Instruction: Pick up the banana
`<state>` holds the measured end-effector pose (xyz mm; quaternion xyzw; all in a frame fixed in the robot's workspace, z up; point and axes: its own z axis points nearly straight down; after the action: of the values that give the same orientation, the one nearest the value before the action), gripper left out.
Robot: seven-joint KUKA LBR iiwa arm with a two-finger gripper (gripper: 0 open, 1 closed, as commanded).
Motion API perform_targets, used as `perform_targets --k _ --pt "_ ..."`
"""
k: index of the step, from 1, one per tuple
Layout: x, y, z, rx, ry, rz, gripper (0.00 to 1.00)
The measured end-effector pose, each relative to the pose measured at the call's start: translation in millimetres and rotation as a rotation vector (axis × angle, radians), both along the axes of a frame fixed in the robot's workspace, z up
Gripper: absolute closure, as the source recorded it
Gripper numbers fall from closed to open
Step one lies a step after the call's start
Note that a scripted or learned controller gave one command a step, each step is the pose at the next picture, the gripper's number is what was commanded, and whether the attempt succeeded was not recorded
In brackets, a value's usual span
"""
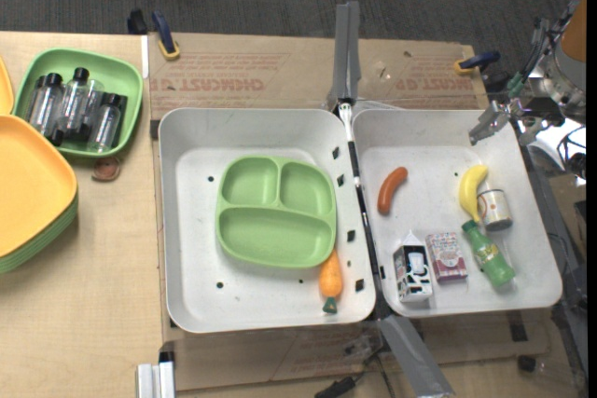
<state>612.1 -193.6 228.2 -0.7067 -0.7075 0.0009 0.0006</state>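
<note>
The yellow banana lies in the right bin, near its right wall, touching a small metal can just below it. My gripper hangs at the bin's upper right corner, above and a little right of the banana, well apart from it. The arm comes in from the right edge of the view behind the gripper.
The right bin also holds a red sausage, a green bottle, a pink carton and a black-and-white box. The left bin holds a green divided plate and a carrot. Orange plates and a green tray of vials sit far left.
</note>
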Motion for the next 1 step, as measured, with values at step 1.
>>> perform_targets --k 1 --pt "-32.1 -26.4 -89.9 0.002 0.001 -0.105 0.00"
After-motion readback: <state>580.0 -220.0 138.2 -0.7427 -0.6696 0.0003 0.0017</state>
